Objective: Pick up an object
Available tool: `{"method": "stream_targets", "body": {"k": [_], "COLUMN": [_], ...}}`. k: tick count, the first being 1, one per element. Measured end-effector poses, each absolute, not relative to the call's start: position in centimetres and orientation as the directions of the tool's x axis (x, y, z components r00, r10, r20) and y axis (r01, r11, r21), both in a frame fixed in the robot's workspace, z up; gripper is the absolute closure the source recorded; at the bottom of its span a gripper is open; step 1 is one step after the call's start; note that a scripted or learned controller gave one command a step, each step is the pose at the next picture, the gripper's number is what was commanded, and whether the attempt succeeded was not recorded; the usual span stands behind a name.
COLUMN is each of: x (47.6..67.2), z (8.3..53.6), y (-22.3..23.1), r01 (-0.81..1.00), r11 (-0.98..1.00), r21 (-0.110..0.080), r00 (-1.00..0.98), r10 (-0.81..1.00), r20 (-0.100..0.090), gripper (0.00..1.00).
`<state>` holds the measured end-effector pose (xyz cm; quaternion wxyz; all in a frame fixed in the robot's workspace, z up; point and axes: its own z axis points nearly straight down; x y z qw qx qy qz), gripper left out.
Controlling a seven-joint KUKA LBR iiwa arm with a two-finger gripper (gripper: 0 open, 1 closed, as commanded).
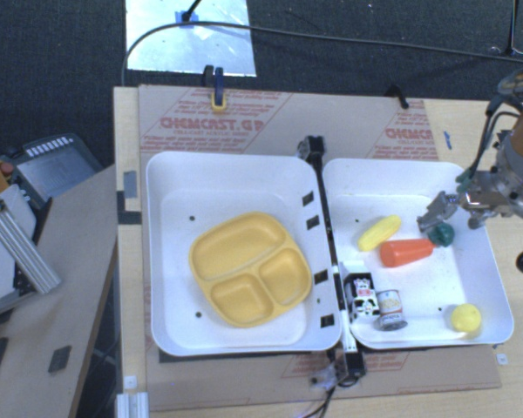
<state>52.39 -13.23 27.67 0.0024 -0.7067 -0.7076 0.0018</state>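
In the right white plastic bin (479, 259), you have open floor along the upper left and the centre. The yellow toy corn cob (379, 232) and orange toy carrot (406, 252) block mid-frame; the small tin can (389, 310) and yellow lemon (465, 318) crowd the lower edge.

Both shallow white bins, the left (161, 233) and the right (488, 277), look like smooth, faintly glossy plastic. The yellow three-compartment tray (248, 268) in the left bin has a duller plastic sheen. In the right bin, the orange carrot-shaped toy (406, 252) and yellow ball (465, 318) look like smooth plastic; the small tin can (390, 309) shines like metal. The brown printed sheet (270, 120) beneath looks like matt cardboard.
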Motion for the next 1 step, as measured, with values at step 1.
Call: {"method": "stream_targets", "body": {"k": [1], "x": [52.55], "z": [28.05], "y": [-13.23], "r01": [1.0], "r11": [0.003], "r21": [0.002], "r00": [-0.003], "r10": [1.0], "r20": [-0.001], "gripper": [0.0]}}
